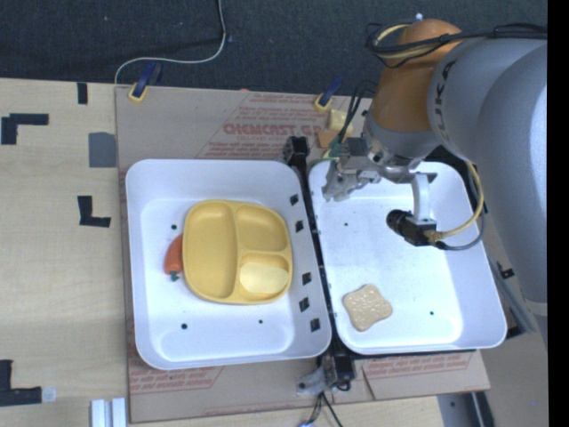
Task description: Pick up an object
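Note:
A tan cracker-like piece [366, 307] lies near the front of the right bin [462, 323]. A yellow divided plate [237, 251] rests in the left bin [156, 327], with a red-orange object [173, 256] poking out from under its left edge. My gripper [347, 181] hangs over the back left corner of the right bin, well behind the cracker, with nothing visible between its fingers. The grey arm with its orange band [411, 78] comes in from the upper right.
A black divider with clips [307, 238] runs between the two bins. A black cable fitting [411, 227] dangles from the wrist over the right bin's middle. Cardboard [222, 123] lies under both bins on the wooden bench.

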Tool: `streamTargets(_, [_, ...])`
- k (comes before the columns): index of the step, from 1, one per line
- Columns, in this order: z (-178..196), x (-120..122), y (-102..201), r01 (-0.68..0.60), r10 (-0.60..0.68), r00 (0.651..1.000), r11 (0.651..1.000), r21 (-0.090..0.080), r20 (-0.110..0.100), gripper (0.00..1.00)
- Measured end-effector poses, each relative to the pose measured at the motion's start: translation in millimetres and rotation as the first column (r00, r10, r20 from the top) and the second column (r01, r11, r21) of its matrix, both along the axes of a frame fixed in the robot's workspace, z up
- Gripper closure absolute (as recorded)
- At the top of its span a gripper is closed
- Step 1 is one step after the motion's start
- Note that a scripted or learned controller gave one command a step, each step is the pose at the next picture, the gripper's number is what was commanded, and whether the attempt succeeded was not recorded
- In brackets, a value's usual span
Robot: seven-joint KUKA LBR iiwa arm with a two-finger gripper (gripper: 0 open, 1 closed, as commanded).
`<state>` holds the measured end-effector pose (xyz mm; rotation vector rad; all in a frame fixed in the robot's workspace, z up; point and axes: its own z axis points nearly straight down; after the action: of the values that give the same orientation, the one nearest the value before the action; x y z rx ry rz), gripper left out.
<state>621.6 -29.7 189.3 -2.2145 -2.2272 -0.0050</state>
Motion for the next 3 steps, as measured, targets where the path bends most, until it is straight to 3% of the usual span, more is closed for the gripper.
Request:
streamTargets(1, [-5,1,-4,0.004,-0.004,1.0,1.0,-0.002,-0.003,0.0])
streamTargets(2, [-5,30,-27,0.005,-0.005,1.0,1.0,-0.003,-0.001,0.0])
streamTargets(3, [-5,29,-26,0.004,-0.004,1.0,1.0,-0.003,-0.003,0.0])
